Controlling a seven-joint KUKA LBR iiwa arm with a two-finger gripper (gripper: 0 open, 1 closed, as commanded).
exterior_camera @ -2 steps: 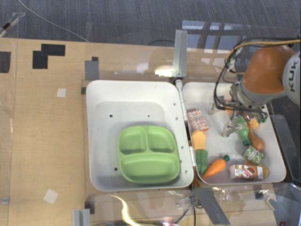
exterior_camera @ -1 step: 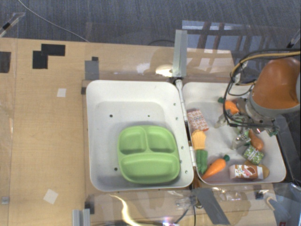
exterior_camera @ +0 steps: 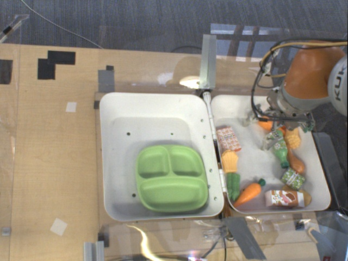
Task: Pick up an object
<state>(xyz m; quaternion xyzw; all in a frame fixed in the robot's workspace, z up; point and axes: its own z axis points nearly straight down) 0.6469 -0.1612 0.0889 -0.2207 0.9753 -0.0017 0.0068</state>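
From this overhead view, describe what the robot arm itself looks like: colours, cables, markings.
The arm enters from the right with a rounded orange band above the wrist and a light grey shell beside it bearing dark letters, cut off at the frame edge. Black and yellowish cables loop around the orange section. Below sits a metallic grey wrist leading to the gripper, over the right bin.

Two white bins: left bin (exterior_camera: 117, 145), right bin (exterior_camera: 239, 113). One green divided plate (exterior_camera: 171, 177). One toy carrot (exterior_camera: 249, 193). One corn cob (exterior_camera: 229, 161). One snack packet (exterior_camera: 229, 138). One bottle (exterior_camera: 284, 198). Other toy foods under the arm too cluttered to count.
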